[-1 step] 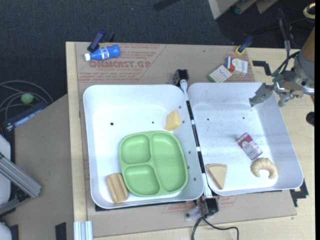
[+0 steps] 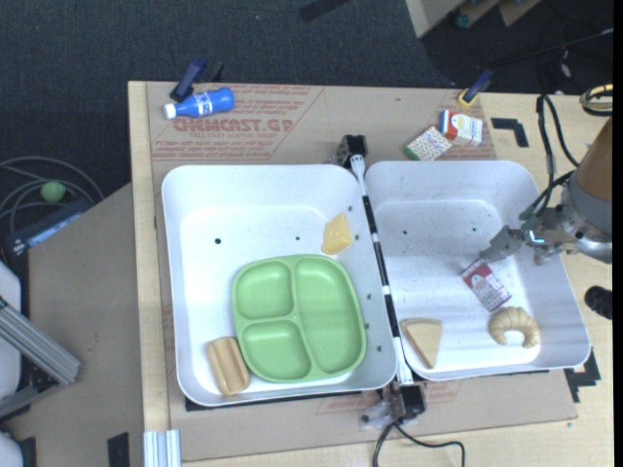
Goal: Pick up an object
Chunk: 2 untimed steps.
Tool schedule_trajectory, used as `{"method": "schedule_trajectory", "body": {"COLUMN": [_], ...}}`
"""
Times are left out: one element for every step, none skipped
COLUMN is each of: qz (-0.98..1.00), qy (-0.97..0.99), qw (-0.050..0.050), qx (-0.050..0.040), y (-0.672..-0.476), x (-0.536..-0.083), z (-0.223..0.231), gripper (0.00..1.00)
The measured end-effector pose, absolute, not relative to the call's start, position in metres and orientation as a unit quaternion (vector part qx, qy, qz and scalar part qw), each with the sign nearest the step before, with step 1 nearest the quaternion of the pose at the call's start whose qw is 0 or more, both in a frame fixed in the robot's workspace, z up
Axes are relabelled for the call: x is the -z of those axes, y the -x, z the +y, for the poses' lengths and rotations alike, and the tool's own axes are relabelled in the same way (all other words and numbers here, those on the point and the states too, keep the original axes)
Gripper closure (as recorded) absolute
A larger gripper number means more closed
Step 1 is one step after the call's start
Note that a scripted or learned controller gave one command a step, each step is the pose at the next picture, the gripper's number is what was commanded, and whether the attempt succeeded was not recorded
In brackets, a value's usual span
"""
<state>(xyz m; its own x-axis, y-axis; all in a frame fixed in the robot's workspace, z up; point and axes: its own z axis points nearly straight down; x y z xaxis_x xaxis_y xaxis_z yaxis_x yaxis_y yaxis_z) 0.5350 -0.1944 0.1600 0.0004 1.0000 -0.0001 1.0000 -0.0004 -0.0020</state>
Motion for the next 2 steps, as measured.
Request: {"method": "schedule_trajectory", "body": {"qz": [-0.708, -0.706], "qy": [0.706, 0.708], "qw": [0.001, 0.001], "qx": [0.0001, -0.0012], "y": [-0.562, -0.533], "x": [-0.139, -0.084], "z": [-0.146, -0.191], "gripper": [0.00, 0.00]}}
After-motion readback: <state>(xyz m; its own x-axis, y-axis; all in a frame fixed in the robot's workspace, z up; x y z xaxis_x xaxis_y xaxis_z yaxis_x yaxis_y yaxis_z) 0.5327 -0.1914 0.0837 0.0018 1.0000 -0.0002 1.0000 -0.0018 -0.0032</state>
